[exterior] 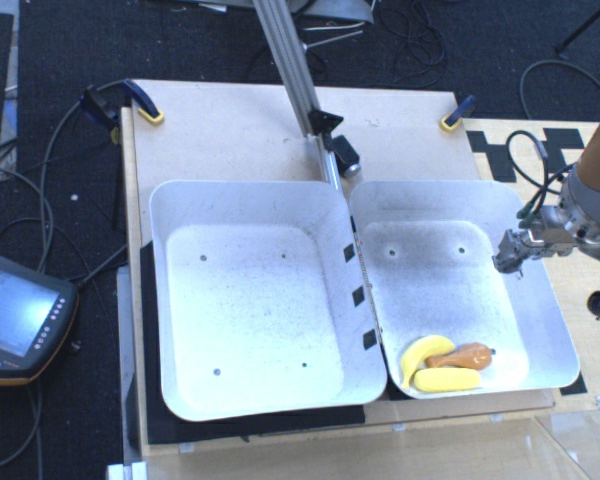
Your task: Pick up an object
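On the pale wooden table, the shallow white left bin adjoins the shallow white right bin. A yellow plastic banana, yellow block and orange-brown chicken-leg toy cluster at the right bin's 6 o'clock. The end effector hovers at 3 o'clock, holding nothing.

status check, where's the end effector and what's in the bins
End effector over right white bin's far right edge, nothing seen in it. Curved yellow banana-shaped toy, yellow block and orange-brown piece clustered at that bin's near edge. Nothing between them.
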Controlling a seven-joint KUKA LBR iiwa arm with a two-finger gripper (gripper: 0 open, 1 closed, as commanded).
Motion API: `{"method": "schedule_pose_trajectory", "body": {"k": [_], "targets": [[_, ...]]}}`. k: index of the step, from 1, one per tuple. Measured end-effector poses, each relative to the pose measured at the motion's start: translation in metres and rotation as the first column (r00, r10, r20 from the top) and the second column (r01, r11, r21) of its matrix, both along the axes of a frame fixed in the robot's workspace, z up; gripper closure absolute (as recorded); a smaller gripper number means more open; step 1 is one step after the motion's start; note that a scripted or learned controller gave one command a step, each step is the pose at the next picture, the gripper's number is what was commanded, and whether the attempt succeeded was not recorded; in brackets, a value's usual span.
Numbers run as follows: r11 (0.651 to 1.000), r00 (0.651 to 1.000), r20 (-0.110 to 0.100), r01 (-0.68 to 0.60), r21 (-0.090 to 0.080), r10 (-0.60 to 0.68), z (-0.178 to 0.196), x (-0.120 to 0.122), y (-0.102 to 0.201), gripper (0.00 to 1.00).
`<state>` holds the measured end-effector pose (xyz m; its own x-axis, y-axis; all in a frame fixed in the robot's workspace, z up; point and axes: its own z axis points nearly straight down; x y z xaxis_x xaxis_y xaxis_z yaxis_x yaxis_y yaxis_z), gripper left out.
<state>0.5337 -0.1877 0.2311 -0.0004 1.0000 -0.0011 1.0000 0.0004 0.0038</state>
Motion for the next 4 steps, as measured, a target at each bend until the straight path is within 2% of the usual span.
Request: {"method": "schedule_pose_trajectory", "body": {"k": [1, 4], "targets": [[1.0, 1.0, 0.0, 0.0, 0.0, 0.0, 0.052, 0.001, 0.0, 1.0], [1.0, 1.0, -0.004, -0.005, 0.002, 0.005, 0.041, 0.06, 0.157, 1.0]]}}
